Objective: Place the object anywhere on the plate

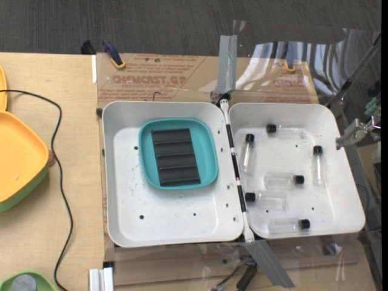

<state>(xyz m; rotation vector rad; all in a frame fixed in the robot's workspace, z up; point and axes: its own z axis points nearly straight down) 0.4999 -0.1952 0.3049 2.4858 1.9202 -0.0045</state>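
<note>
A teal square plate [147, 162] with rounded corners lies in the left bin [121, 217], toward its back. A black ribbed rectangular object [175, 157] rests flat on the middle of the plate, with its long side running front to back. In the right bin [339, 162] lie several clear vials with black caps, among them one upright-lying vial [248, 150] near the divider, one vial [317, 162] at the right and one vial [290, 225] near the front.
Flattened cardboard [157, 74] lies behind the bins. Stacked yellow and green dishes [18, 156] sit on the wooden bench at the left, with a black cable [62, 180] running past them. A metal bracket [354, 135] sticks in at the right bin's right edge.
</note>
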